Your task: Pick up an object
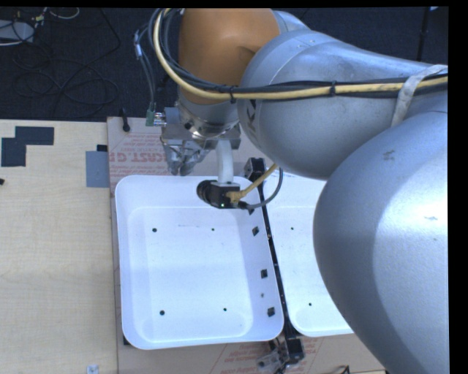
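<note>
Grey arm (380,219); cardboard (135,157) lettering unreadable

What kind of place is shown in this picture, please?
Probably a robotics lab or test bench, not a home. A large grey arm with an orange band reaches over two shallow white bins on a bench, loose cables lie on the dark floor behind, and cardboard sits under the bins.

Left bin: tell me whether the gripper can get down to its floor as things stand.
Probably yes. The gripper hangs over the far rim of the left bin, bare floor just ahead of it; the arm lies mostly over the right bin, not in the way.
</note>
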Robot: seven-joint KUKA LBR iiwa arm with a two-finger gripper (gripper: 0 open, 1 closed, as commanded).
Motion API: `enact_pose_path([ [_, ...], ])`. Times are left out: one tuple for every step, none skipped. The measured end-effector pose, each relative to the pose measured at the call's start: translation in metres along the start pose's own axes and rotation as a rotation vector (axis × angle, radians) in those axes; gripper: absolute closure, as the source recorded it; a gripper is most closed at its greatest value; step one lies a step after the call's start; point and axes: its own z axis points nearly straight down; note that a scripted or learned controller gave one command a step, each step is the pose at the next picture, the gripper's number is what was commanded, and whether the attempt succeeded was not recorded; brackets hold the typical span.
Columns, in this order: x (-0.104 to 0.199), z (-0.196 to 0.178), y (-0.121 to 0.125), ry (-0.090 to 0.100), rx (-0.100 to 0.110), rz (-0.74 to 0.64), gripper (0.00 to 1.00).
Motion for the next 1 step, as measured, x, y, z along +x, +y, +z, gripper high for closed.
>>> enact_pose_path([
  [-0.0629, 0.0694, -0.0388, -0.007, 0.01, 0.01, 1.0],
])
